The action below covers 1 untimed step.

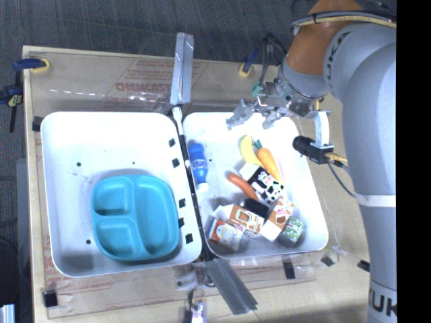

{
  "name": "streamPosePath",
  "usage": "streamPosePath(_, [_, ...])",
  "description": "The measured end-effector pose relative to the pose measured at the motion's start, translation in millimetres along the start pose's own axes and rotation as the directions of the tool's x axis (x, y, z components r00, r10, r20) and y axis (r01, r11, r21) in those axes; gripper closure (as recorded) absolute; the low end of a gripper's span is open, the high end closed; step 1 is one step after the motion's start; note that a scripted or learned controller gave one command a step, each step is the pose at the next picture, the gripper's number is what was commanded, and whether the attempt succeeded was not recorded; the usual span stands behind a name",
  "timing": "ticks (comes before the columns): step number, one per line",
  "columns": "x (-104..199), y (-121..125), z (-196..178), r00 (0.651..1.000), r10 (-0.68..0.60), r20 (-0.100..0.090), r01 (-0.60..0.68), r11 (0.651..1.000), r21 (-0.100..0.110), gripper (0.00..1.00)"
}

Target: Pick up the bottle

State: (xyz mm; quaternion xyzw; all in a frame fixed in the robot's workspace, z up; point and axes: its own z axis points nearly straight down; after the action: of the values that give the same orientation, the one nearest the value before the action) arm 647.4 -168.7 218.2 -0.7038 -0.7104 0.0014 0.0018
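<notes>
Reaching in from the right, the grey arm (pixel 367 113) holds its gripper (pixel 256 115) above the right bin's (pixel 316 200) far edge, jaws apart and clamped on nothing. The left bin (pixel 67 147) bears a blue tray (pixel 135 215). The bottle (pixel 198 165) lies along the right bin's left wall, apart from the carrot (pixel 269 161) and cartons (pixel 252 217).

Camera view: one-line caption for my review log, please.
Claw hovers over the right bin's far edge; the blue bottle lies untouched by the divider, a blue tray in the left bin.
</notes>
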Motion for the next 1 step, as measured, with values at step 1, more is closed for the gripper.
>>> streamPosePath(1, [47.0, 9.4, 126.2, 0.991, -0.132, 0.008, 0.132, 0.991, -0.001, 0.00])
